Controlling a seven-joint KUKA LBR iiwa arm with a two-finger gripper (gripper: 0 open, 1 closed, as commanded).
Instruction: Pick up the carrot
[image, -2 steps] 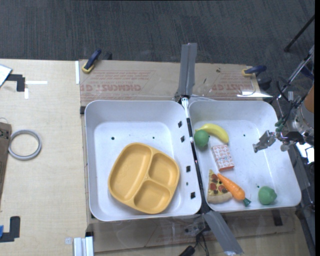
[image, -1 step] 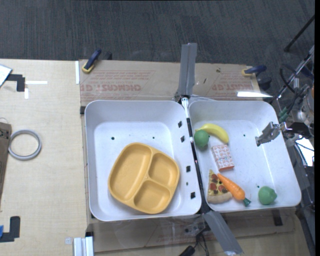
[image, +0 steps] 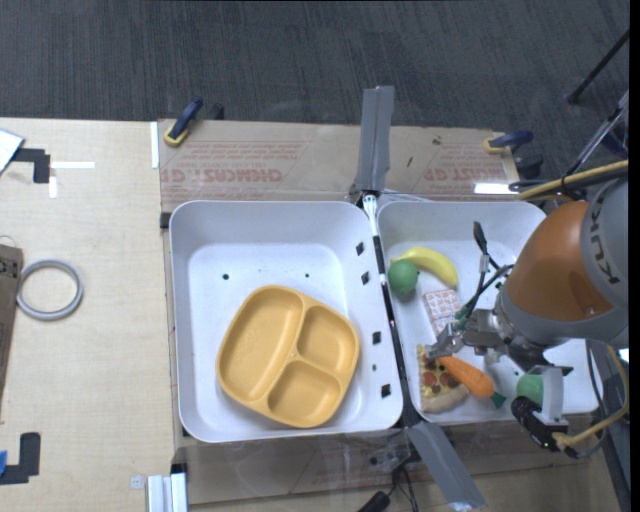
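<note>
The orange carrot (image: 468, 377) lies in the right bin (image: 505, 215) near its front wall, resting partly on a toy pizza slice (image: 440, 388). My gripper (image: 447, 343) hangs low over the bin at the carrot's upper left end, right by it. The grey arm with its orange band (image: 558, 268) reaches in from the right and hides the bin's right part. I cannot make out whether the gripper touches the carrot.
In the right bin, a yellow banana (image: 430, 264), a green round fruit (image: 402, 278) and a small red-and-white packet (image: 440, 304) lie behind the carrot. The left bin (image: 200, 300) holds a yellow divided plate (image: 288, 356). A tape roll (image: 47, 288) lies on the bench at left.
</note>
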